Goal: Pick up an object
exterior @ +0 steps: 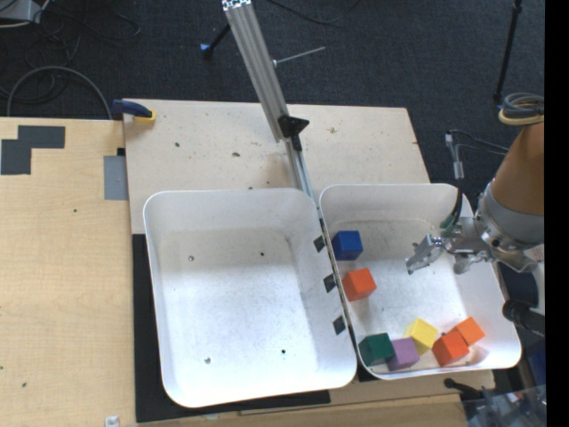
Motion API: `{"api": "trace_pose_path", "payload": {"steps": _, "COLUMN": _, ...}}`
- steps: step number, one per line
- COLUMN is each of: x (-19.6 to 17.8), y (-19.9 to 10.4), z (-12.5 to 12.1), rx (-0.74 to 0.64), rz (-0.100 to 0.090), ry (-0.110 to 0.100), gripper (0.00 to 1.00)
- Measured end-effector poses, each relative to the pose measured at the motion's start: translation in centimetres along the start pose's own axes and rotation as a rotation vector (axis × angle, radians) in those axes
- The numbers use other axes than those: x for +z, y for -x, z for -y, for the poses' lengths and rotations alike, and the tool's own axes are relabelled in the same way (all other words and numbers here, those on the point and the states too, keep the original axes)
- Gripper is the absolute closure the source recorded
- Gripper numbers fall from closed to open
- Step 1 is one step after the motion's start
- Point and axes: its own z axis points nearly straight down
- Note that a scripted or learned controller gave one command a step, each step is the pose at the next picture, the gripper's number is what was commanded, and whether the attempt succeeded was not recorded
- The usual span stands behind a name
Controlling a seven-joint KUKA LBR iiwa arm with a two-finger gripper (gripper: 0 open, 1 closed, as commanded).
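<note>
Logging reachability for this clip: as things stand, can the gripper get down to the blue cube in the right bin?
Probably yes. The gripper hangs over the right bin, and the blue cube sits alone to its left in the camera view. The orange cube lies apart, though the bin's dividing wall is near.
</note>
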Motion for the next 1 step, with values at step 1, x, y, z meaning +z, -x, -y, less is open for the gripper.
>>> {"api": "trace_pose_path", "payload": {"steps": 1, "x": -14.94, "y": 2.52, "z": 3.60, "rx": -0.002, "rz": 0.004, "ry": 0.008, "gripper": 0.00}}
